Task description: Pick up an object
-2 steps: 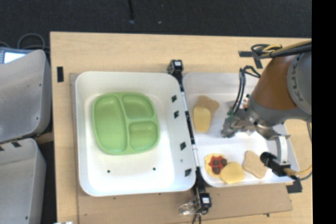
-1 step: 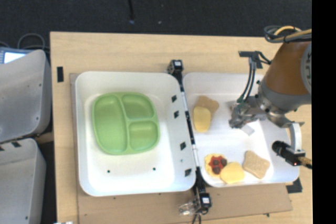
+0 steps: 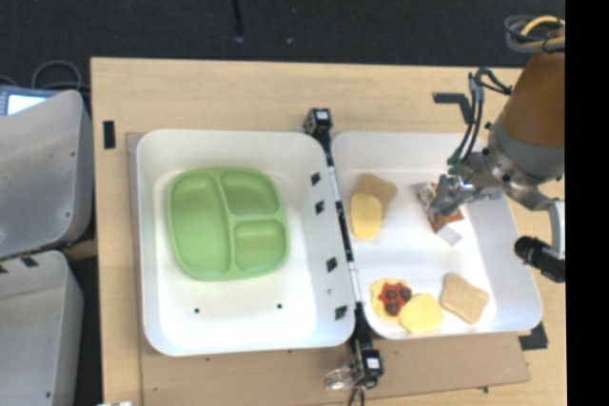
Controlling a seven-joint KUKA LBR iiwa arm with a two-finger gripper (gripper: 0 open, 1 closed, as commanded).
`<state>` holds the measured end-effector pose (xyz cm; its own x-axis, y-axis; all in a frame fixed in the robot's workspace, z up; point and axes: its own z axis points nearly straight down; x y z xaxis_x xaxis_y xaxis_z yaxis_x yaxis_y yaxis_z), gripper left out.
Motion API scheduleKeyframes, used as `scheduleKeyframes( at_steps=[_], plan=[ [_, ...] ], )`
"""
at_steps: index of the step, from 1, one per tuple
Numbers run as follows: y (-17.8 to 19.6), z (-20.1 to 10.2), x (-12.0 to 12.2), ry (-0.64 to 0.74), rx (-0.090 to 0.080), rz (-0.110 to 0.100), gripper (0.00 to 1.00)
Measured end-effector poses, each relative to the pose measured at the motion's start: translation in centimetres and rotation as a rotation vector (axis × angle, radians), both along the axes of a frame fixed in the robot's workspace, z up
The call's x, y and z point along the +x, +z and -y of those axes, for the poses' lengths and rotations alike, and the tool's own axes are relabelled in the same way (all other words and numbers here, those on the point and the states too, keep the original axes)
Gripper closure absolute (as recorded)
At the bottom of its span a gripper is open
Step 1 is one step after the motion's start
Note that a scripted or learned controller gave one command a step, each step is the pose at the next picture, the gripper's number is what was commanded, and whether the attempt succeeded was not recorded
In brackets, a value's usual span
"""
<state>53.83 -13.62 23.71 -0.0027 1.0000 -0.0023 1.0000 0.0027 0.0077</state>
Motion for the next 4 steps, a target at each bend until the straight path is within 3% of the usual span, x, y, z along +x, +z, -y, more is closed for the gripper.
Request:
scheduleKeyframes(
  at_steps=[1,4],
  plan=[
    [2.9,0.1,0.1,0.001,0.001,-0.002,1.0],
    [0.4,-16.0,-0.5,0.003,0.002,-0.008,1.0]
  ],
)
